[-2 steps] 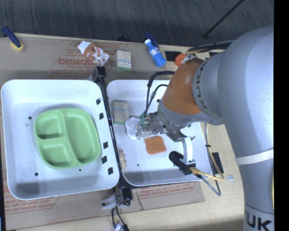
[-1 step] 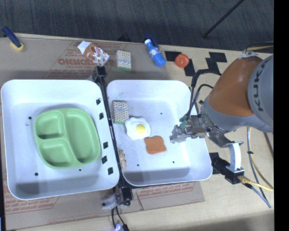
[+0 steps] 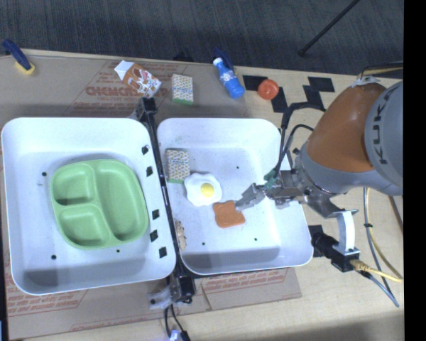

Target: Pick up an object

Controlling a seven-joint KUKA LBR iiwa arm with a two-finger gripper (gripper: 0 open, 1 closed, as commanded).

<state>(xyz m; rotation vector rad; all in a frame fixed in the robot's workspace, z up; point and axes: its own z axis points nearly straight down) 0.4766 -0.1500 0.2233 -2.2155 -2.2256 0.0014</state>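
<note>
In the right bin (image 3: pixel 220 130) lie a toy fried egg (image 3: pixel 201 189), an orange toast-like piece (image 3: pixel 229 214) and a patterned sponge-like block (image 3: pixel 177 164). My gripper (image 3: pixel 250 197) reaches in from the right, low over the bin, its tips just right of and above the orange piece and right of the egg. Nothing shows between the fingers.
The left bin (image 3: pixel 28 141) holds a green divided plate (image 3: pixel 99 202). Behind the bins on the cardboard lie a snack packet (image 3: pixel 136 78), a small box (image 3: pixel 182 88), a blue bottle (image 3: pixel 228 77) and an orange ball (image 3: pixel 268 88). Cables run at the right.
</note>
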